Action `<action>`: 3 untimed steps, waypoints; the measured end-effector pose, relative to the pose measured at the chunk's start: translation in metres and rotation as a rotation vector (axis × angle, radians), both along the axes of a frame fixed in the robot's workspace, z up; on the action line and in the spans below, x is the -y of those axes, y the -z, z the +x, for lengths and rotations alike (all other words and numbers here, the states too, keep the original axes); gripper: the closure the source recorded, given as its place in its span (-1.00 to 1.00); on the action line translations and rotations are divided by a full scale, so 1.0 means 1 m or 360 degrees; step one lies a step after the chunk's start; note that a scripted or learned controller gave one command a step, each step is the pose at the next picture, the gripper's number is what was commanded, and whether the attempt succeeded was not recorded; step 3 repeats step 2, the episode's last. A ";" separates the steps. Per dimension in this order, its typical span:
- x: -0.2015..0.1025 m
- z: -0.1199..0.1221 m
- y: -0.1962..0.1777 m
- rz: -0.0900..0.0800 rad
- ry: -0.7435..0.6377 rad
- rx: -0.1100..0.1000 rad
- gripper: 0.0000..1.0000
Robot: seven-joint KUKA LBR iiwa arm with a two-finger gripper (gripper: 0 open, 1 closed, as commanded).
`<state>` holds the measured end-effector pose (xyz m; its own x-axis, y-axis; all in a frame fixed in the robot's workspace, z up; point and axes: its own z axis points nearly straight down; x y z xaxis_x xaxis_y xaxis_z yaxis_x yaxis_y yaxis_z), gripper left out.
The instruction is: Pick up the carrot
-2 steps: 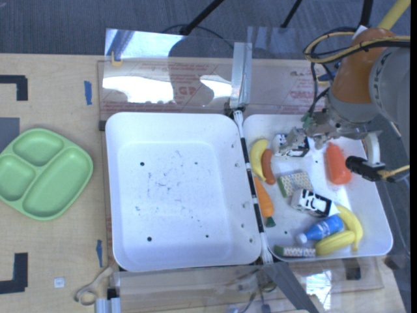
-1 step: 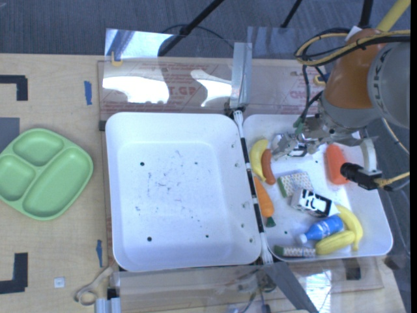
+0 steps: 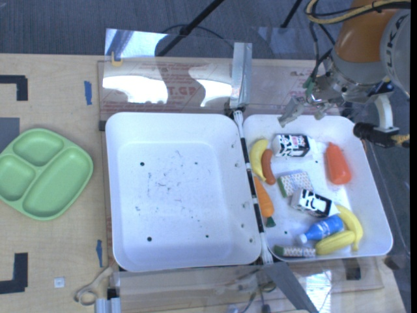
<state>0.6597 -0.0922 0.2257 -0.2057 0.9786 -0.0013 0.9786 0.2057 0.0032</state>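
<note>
Carrot (image 3: 263, 199) lies against the right bin's (image 3: 378, 194) divider wall, below and left of the hand (image 3: 306, 106), well apart. Hand hovers over the far rim, holding nothing; its spread I cannot tell. Approach step: travel down-left, then descend.

Gripper (image 3: 298, 111) over far edge of right bin (image 3: 378, 194). Carrot (image 3: 264, 201) nearer camera, left of gripper, along bin's left wall. Left bin (image 3: 130, 135) farther left.
</note>
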 end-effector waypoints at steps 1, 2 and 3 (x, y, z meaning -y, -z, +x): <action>-0.045 -0.092 0.041 0.0002 -0.0059 -0.0005 -1.00; -0.045 -0.092 0.041 0.0002 -0.0057 -0.0004 -1.00; -0.045 -0.092 0.041 0.0002 -0.0057 -0.0004 -1.00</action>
